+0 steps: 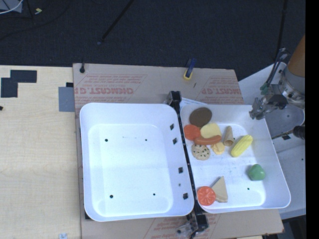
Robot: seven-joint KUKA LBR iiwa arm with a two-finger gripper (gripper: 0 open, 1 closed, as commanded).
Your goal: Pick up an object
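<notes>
The right bin [277, 182] holds several toy foods. A brown disc [200, 116], a red tomato [191, 132], a yellow piece [210, 130], a sausage [208, 140] and a cookie [201, 152] cluster at its far left. Beside them lie a cone [228, 135] and a yellow corn cob [241, 146]. A green piece [256, 172] sits alone at the right. A red-orange slice [206, 195] and a tan wedge [220, 189] rest near the front. My gripper [260, 109] hangs over the bin's far right corner, apart from all the toys, with nothing seen in it.
The left bin [129, 163] lies next to the right one, with a black divider [180, 148] between them. Both rest on a cardboard sheet [124, 83]. A blue and yellow clamp [189, 69] sits at the sheet's far edge.
</notes>
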